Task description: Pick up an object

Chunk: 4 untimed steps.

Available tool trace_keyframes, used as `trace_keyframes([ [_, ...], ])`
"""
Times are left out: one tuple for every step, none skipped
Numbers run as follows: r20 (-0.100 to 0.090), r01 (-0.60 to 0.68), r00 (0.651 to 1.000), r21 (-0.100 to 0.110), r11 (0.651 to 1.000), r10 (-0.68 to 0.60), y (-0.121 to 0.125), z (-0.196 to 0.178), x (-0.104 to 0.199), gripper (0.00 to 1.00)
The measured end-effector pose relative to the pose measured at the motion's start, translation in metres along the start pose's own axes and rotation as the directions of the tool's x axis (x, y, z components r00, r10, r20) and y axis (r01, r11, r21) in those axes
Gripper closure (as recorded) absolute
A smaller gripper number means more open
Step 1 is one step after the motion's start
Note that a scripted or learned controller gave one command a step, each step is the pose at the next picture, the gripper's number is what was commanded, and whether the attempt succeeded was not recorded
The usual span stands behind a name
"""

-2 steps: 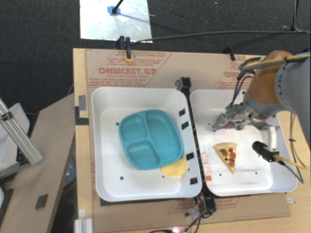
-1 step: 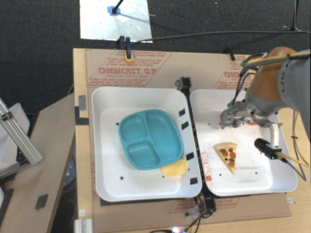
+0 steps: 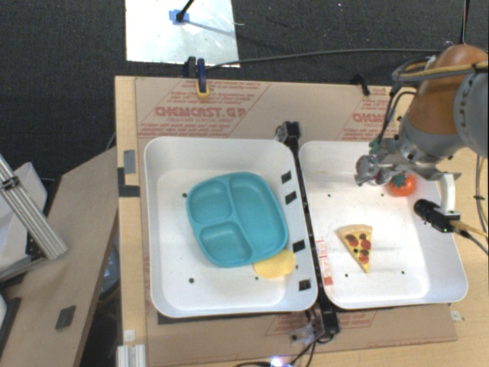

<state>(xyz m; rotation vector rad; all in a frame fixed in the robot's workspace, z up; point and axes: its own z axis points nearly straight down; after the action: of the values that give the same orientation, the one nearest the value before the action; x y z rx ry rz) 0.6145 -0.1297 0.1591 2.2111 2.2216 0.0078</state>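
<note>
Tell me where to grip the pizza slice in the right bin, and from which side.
Grip the pizza slice across its wide crust end, which is toward the top of the view, coming straight down from above. It lies flat on the right bin's floor with its tip pointing down the view, so the two long sides probably give the best parallel hold. It lies apart from the walls.
</note>
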Motion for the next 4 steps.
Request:
trace_keyframes([
  [0.0,0.0,1.0,0.002,1.0,0.0,-0.005,-0.047,0.0,1.0],
  [-0.001,0.0,1.0,0.005,1.0,0.0,-0.004,-0.063,-0.001,1.0],
  [-0.004,0.004,1.0,0.009,1.0,-0.004,-0.03,-0.06,0.053,1.0],
  [-0.004,0.005,1.0,0.007,1.0,-0.005,-0.043,-0.071,0.108,1.0],
])
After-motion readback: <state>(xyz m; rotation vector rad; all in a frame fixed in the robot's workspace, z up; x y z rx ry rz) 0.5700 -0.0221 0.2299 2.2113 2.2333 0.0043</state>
